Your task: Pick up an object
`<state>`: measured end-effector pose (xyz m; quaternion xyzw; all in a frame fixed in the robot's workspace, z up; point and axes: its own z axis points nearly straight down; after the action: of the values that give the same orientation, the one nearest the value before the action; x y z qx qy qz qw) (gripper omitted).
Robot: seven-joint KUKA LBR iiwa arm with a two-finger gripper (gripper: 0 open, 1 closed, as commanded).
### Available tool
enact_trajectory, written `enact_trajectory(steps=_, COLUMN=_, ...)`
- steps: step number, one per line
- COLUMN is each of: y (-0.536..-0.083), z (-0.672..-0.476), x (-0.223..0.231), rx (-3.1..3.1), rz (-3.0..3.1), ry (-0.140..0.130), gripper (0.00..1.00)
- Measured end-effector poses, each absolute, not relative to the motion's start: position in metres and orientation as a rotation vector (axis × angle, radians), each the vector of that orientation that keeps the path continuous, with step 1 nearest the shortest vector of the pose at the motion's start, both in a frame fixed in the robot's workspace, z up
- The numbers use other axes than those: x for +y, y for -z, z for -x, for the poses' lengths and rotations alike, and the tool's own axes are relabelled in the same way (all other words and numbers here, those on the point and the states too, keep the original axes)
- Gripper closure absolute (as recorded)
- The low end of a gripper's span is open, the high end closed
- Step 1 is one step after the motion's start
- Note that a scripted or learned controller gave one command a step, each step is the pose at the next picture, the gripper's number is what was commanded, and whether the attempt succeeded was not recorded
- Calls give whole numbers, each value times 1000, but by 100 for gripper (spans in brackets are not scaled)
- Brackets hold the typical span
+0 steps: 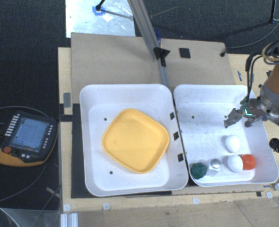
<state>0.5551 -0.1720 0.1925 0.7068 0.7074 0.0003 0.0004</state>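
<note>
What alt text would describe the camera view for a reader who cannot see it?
A robot gripper hovers over the right white bin, above two white eggs, an orange ball, a small silver object and a dark green ball. The left white bin holds a yellow plate.

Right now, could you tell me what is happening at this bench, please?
A grey robot arm reaches in from the right, its claw poised over the right bin with nothing between its fingers. Below it, near the bin's front edge, lie two white balls, a red ball, a green ball and a small silver piece. The left bin holds a yellow plate.
</note>
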Motion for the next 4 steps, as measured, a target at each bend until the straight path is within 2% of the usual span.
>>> enact_trajectory(steps=1, y=-192, z=-555, x=-172, rx=2222, rz=-2220, ry=-1, gripper=0)
enact_trajectory(steps=3, y=-95, z=-548, x=-177, rx=2224, rz=-2223, ry=3, gripper=0)
enact_trajectory(steps=4, y=-108, z=-549, x=-177, rx=2220, rz=-2220, ry=-2, gripper=100)
